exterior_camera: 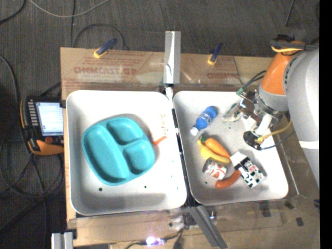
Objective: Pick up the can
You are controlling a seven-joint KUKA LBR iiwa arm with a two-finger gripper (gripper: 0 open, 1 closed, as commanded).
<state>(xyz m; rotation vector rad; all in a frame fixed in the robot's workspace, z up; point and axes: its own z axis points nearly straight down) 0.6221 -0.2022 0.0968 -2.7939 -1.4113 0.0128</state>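
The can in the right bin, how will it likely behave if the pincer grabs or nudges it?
The can appears to lie on its side, so a nudge may roll it. The banana and red sausage-like toy crowd it, probably shifting too. Its rounded wall may slip between fingers.

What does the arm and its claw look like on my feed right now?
The arm is bulky and pale grey, with an orange band above the wrist. The claw is a small metallic grey and white assembly; a black cable and a yellowish cable loop beneath the wrist.

Even overhead light, soft shadows, slight overall blur.
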